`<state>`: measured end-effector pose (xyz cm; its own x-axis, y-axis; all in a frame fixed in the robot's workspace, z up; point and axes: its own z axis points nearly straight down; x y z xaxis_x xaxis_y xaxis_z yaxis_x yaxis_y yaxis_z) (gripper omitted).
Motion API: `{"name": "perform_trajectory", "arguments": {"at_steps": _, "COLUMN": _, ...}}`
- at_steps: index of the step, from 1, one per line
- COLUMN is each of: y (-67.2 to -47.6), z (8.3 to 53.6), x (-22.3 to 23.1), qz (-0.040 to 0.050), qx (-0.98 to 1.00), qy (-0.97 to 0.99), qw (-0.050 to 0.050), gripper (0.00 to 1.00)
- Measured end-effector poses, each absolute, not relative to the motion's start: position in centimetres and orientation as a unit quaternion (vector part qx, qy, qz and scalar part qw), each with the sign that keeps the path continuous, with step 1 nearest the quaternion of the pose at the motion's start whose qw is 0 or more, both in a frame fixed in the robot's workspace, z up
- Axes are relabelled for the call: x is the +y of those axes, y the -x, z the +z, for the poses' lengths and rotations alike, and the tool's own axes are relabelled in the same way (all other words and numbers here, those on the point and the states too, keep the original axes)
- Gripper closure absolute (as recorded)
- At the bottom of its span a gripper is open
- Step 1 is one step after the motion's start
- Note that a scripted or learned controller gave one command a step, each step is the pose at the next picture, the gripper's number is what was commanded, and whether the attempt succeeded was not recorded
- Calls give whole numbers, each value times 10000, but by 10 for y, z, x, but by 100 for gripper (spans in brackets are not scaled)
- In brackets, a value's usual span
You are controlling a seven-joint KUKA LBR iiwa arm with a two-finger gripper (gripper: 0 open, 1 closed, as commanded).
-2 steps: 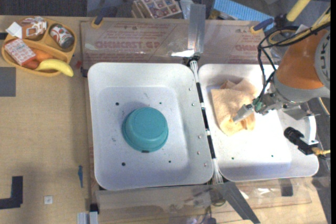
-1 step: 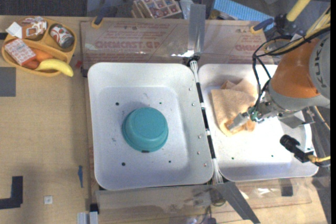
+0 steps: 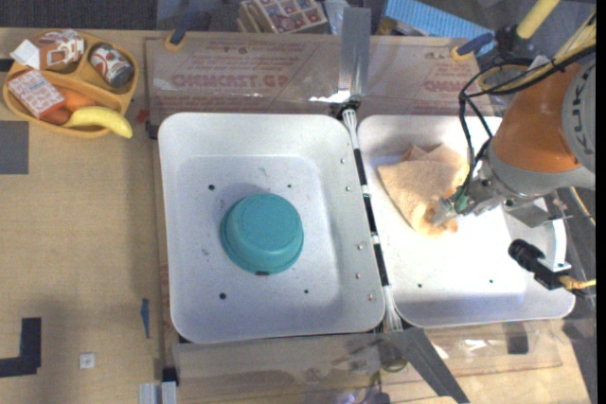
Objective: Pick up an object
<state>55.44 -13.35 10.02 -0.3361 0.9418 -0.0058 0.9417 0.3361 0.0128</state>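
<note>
Two white bins sit side by side at centre frame. The left bin (image 3: 189,156) holds a teal bowl (image 3: 263,233), upside down near its middle. The right bin (image 3: 454,289) holds a tan cloth (image 3: 417,180), crumpled in its upper half, just right of the divider between the bins.

The arm (image 3: 535,142) enters from the right of the frame and reaches down over the right bin. Its gripper (image 3: 454,206) is at the lower right edge of the cloth, low and apparently touching the fabric. A small orange-tinted patch lies right at the tip; whether it is a fold of the cloth or a separate item cannot be determined. Whether the gripper is apart or together cannot be determined at this resolution, and no object is visibly clamped.

Assessment: the step in hand is the grasp on the cloth, which appears to be the target. The contact point is near the cloth's edge, where only a thin layer may be caught. A sound grasp calls for pressing down far enough to gather a fold before closing. The lift should then go straight up and slowly. Slippage of fabric is the main risk. The bin wall to the right leaves limited room, so sideways travel should wait until the cloth is clear of the rim.
</note>
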Motion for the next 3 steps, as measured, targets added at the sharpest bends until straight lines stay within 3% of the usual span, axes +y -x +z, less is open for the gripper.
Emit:
{"name": "perform_trajectory", "arguments": {"at_steps": 1, "y": -554, "z": 100, "x": -133, "qz": 35, "qx": 8174, "qy": -5760, "qw": 60, "gripper": 0}}
{"name": "perform_trajectory", "arguments": {"at_steps": 2, "y": -552, "z": 90, "x": -117, "qz": 17, "qx": 8382, "qy": -5453, "qw": 42, "gripper": 0}}
{"name": "perform_trajectory", "arguments": {"at_steps": 3, "y": -553, "z": 100, "x": -117, "qz": 33, "qx": 8373, "qy": -5466, "qw": 57, "gripper": 100}}
